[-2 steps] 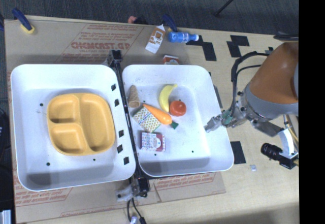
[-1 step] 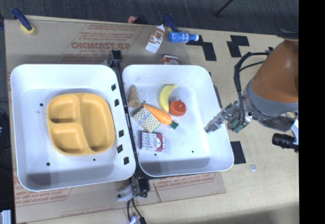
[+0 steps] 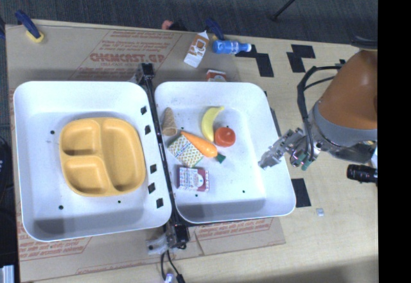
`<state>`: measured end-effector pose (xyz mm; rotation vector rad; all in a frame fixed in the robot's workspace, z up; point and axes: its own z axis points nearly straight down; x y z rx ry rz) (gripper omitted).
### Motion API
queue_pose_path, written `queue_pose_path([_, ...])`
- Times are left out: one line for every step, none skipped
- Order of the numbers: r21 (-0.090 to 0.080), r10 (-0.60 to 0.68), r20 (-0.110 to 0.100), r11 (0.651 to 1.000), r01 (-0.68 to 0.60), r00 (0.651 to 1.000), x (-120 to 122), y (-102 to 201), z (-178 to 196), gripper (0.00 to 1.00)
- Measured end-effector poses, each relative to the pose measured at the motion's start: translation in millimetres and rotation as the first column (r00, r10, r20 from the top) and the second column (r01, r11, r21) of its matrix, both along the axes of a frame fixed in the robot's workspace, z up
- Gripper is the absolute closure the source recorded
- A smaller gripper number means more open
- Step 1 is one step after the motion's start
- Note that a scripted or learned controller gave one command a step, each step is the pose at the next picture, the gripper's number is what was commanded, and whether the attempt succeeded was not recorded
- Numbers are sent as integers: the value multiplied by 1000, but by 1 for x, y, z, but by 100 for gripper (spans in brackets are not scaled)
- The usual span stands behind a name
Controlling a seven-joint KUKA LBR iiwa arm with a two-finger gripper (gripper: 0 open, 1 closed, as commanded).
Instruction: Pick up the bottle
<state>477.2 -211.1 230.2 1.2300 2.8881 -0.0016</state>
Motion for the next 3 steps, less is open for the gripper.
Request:
queue_pose_path([0, -159, 1, 987, 159, 987, 0, -1, -2, 100])
queue_pose_path([3, 12, -5, 1000, -12, 1000, -1, 0, -11, 100])
queue_pose_path([4, 465, -4, 885, -465, 885, -1, 0, -15, 100])
